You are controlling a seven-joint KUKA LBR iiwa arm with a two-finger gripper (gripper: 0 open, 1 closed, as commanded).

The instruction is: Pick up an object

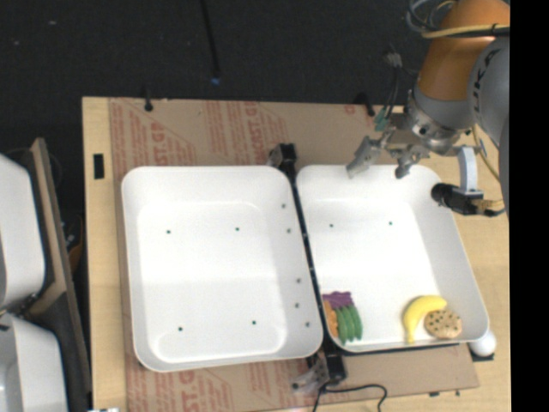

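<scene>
Above the far rim of the right bin point(446, 230), the gripper point(378, 166) hangs with its two fingers point(358, 163) spread well apart and nothing between them. It sits under the grey wrist and the orange band of the arm point(455, 58), which comes in from the upper right corner.

Well away from the gripper, along the near wall of the same right bin, lie the only loose things. A yellow banana point(421, 313) rests near the near-right corner, its curved length running roughly from the near side up and to the right, the bend bulging toward the left. Touching its right end is a round brown cookie point(443, 323) with dark specks. Further left, near the near-left corner of that bin, lies a small cluster: green pods point(349, 323) with their long axis running near to far, an orange piece point(331, 319) just beside them on the left, and a purple piece point(340, 299) at their far end.

The left bin point(137, 230) stands side by side with the right one, their inner rims touching. Both rest on a brown cardboard sheet point(214, 131) on the bench.
</scene>
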